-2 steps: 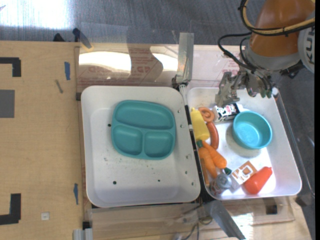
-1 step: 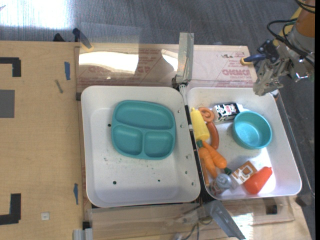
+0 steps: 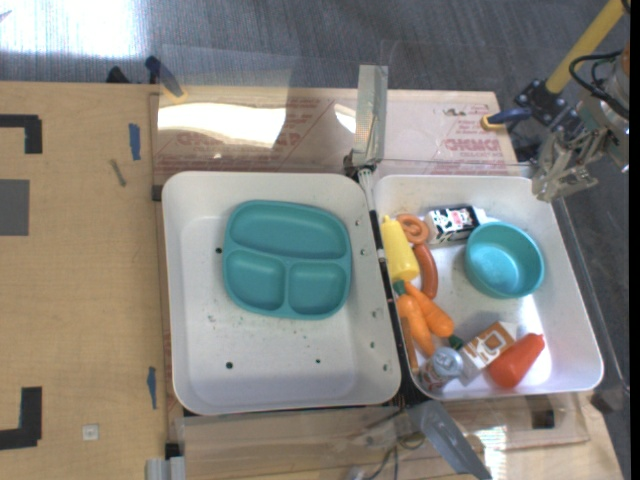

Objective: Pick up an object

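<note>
My gripper (image 3: 567, 180) hangs above the far right corner of the right bin (image 3: 588, 320), open, with nothing between its fingers. Inside that bin lie a teal bowl (image 3: 503, 260), a black-and-white toy (image 3: 452, 222), a yellow corn-like piece (image 3: 399, 249), an orange ring (image 3: 414, 229), a red sausage (image 3: 429, 269), orange carrots (image 3: 424, 320), a brown carton (image 3: 487, 345), a red-orange pepper (image 3: 517, 360) and a small grey item (image 3: 443, 365). The bowl is the object closest to the gripper, below and to its left.
The left bin (image 3: 172, 268) holds a teal divided plate (image 3: 287, 259). A clear upright divider (image 3: 371, 118) stands behind the gap between the bins. Brown cardboard (image 3: 70, 268) covers the bench to the left.
</note>
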Controlling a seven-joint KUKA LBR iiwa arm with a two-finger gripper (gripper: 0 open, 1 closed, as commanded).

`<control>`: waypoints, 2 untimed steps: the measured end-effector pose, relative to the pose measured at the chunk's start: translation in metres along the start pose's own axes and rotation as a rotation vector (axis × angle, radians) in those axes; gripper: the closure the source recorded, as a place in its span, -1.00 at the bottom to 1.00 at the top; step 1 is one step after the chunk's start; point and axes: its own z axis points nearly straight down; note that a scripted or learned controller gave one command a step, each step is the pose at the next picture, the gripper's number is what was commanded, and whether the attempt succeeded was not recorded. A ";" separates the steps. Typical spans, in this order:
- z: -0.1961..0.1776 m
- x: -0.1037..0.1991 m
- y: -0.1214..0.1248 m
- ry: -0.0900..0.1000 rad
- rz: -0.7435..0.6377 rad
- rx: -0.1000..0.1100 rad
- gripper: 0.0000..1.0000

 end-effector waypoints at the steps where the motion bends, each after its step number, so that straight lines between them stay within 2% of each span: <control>1: -0.015 -0.003 0.000 -0.014 0.001 0.006 1.00; 2: -0.028 -0.006 0.000 -0.025 0.003 0.011 1.00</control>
